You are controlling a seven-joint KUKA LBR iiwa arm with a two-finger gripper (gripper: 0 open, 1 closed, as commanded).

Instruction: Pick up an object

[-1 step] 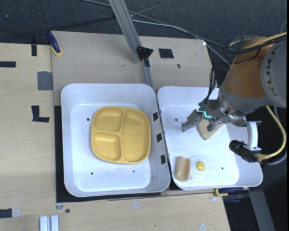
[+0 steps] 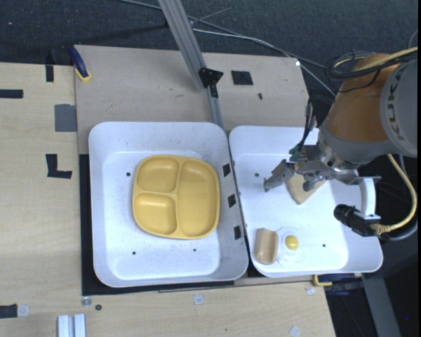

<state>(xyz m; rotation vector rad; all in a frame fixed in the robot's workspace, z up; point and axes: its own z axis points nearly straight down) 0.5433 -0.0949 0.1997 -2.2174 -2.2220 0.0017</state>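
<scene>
Nearest to us, along the front wall of the right bin (image 2: 351,262), we see a tan bread-like piece (image 2: 266,246) lying beside a toy fried egg (image 2: 290,243), white with a yellow yolk; the two lie just beside each other, close to the bin's front left corner. A little farther in, around the middle of that bin, the gripper (image 2: 289,177) hangs low over the white floor with its fingers (image 2: 274,182) spread apart, pointing toward the left; just beside them, partly under the wrist, sits a small beige block-like object (image 2: 303,191), and we cannot tell whether a finger touches it, but it is not between the fingers. A black cable fitting (image 2: 354,220) juts out near the bin's right wall. To the left, the left bin (image 2: 105,188) carries a yellow divided plate (image 2: 176,196) with three compartments, resting about its center with bare white floor on every side. The raised rims of the two bins meet between plate and gripper. Farther back, the right bin's floor behind the gripper is bare, and the grey arm (image 2: 365,118) with its orange band rises over the rear right corner. Beyond the bins, the tan counter (image 2: 140,83) bears a slanted grey metal bar (image 2: 186,30) and black tape marks.
</scene>
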